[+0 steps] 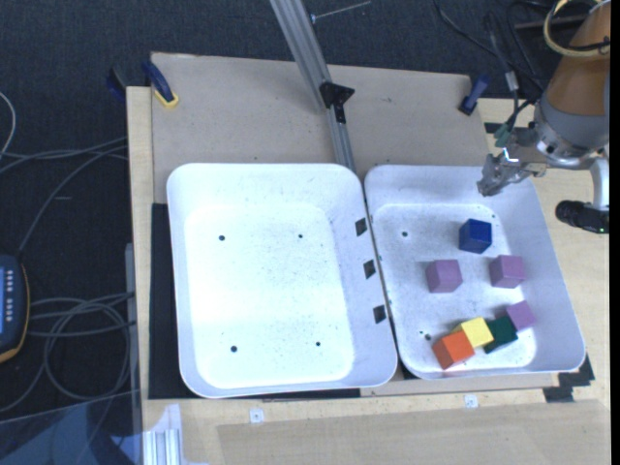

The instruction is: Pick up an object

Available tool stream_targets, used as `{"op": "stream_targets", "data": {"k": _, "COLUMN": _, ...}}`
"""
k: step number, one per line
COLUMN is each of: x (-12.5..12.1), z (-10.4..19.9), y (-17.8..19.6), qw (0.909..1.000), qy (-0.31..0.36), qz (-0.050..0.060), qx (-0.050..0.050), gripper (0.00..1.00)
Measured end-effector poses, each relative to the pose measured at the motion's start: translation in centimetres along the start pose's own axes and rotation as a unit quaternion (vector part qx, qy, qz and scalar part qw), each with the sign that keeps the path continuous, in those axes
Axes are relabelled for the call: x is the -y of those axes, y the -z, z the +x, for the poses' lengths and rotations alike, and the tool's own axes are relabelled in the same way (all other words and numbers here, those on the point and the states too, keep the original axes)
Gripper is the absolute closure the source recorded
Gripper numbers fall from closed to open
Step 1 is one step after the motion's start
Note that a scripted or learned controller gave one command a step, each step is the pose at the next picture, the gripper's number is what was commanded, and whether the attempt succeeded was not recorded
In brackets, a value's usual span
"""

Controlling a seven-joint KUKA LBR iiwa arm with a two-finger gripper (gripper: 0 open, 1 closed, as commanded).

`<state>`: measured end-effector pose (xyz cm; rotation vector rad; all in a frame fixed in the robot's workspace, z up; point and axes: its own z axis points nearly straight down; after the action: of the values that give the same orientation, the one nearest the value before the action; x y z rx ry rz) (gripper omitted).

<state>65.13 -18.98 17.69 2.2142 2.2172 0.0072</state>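
Observation:
The right bin [407,197] holds several small blocks. A blue cube [475,235] lies near its upper middle. Two purple cubes [444,275] [507,270] sit below the blue one, and a smaller purple block [520,314] lies lower right. At the bin's front an orange block [451,349], a yellow block [476,333] and a green block [501,331] stand in a row, touching. My gripper [496,179] hangs over the bin's upper right corner, above and to the right of the blue cube, with nothing visibly between its fingers.
The left bin [194,260] stands beside the right one, with black clips [368,267] along the shared edge. A slanted metal rail [310,56] crosses the back of the bench. Blue clamps [160,85] [473,95] sit at the back corners. Cables lie left of the bench.

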Motion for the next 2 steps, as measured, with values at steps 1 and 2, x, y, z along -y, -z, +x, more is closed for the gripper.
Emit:
{"op": "stream_targets", "data": {"k": 1, "x": -0.2, "z": -0.8, "y": 4.9, "qw": 1.0000, "qy": 0.000, "qz": 0.000, "qx": 0.000, "gripper": 1.00}}
{"op": "stream_targets", "data": {"k": 2, "x": -0.2, "z": -1.8, "y": 10.2, "qw": 1.0000, "qy": 0.000, "qz": 0.000, "qx": 0.000, "gripper": 1.00}}
